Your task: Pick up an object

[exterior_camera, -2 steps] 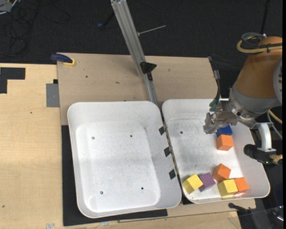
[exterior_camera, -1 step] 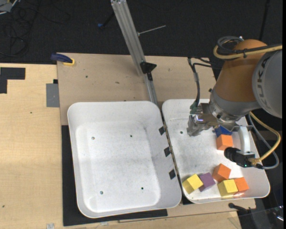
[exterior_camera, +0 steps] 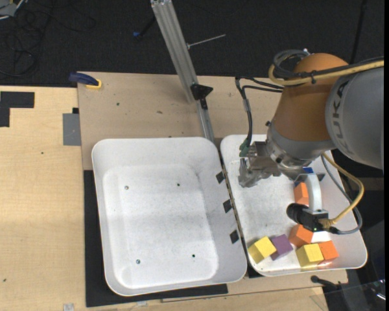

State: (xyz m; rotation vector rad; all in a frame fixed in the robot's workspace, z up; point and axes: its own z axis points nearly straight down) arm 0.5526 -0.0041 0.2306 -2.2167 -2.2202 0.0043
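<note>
My gripper hangs over the upper left part of the right bin, close to its left wall, with nothing seen between its tips. Several small blocks lie in that bin's near right corner: a yellow block, a purple block, an orange block, a second yellow block and an orange block beside it. Another orange block lies further back, right of the gripper and partly hidden by the arm. All the blocks are well apart from the gripper.
The left bin stands beside the right one, with black clips along the shared wall. A slanted metal rail rises behind the bins. The grey and orange arm covers the right bin's far right part.
</note>
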